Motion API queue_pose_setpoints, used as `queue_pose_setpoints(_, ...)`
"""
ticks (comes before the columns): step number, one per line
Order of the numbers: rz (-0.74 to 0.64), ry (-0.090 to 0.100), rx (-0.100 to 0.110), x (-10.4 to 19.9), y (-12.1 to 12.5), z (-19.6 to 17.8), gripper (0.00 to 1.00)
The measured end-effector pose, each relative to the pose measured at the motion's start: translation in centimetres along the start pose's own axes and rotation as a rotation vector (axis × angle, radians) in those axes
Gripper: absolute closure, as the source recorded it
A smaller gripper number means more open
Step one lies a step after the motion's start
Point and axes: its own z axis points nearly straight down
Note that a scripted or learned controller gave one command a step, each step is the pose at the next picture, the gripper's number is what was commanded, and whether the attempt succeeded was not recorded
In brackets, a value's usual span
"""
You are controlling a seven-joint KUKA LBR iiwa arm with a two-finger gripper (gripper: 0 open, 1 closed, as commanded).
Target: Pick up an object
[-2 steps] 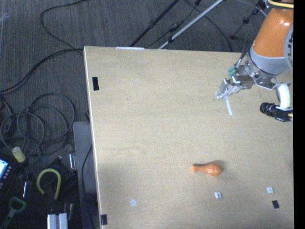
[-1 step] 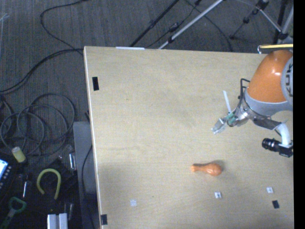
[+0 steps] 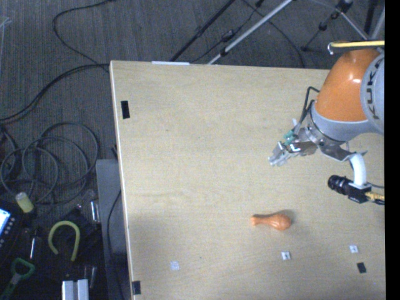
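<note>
That small orange pear-shaped object [image 3: 272, 220] sits untouched on the tan board [image 3: 187, 136]; my gripper [image 3: 279, 155] hovers nearby, so approach comes next.

I count one orange pear-shaped object [image 3: 272, 220] on one tan board [image 3: 206, 142], one arm [image 3: 350, 99] with one gripper [image 3: 279, 157], three small black markers and three small white tags there.

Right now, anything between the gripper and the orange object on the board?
Nothing: in the camera view, bare tan board separates the gripper from the orange object.
</note>
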Motion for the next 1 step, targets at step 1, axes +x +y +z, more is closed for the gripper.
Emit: queue_pose_setpoints(1,0.000,0.000,0.000,-0.01,0.00,0.00,0.00)
